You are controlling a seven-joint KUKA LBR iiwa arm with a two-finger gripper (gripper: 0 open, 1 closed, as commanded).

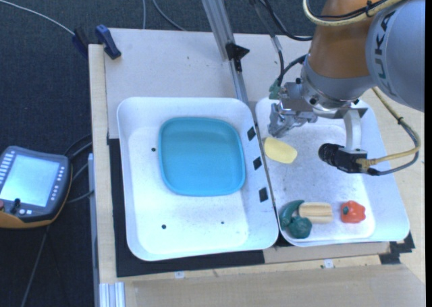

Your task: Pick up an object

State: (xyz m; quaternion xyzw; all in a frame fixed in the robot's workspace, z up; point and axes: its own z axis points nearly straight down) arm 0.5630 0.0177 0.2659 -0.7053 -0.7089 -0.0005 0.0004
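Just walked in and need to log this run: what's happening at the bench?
The grey arm's tool hangs low over the right white bin, just above a pale yellow oval piece. A green item, tan block and red piece lie near the front. The left bin holds a blue square plate.

Pale yellow lemon-shaped object (pixel 280 150) lying flat near right bin's (pixel 388 194) left wall.

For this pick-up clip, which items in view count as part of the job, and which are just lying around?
Part of the job:
- gripper, low in the right bin
- yellow toy, just below the gripper
- green toy
- tan block
- red toy

Lying about:
- blue tray in the left bin
- handheld pendant off the bench
- blue clamp
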